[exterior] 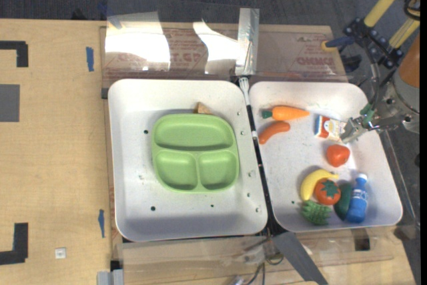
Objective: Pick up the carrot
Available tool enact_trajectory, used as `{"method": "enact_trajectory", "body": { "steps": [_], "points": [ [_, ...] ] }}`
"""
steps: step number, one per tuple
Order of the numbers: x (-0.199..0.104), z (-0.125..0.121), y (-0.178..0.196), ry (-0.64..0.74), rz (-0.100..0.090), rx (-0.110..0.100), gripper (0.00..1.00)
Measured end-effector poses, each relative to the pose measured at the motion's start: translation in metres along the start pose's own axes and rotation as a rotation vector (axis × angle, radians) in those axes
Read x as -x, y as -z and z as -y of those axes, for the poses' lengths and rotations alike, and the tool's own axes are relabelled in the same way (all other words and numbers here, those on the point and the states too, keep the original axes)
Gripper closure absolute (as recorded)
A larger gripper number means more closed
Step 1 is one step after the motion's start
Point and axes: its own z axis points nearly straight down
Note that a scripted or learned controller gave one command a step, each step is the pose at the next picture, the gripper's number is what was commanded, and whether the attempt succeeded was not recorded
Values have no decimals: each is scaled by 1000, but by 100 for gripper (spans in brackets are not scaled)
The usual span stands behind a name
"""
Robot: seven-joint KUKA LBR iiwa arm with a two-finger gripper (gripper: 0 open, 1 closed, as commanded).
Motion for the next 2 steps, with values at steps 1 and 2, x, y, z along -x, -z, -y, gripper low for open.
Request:
{"method": "enact_trajectory", "body": {
  "steps": [1,2],
  "points": [
    [38,-3,-39,-238,-2,-8,100],
    [62,9,-17,-563,0,-5,100]
  ]
}}
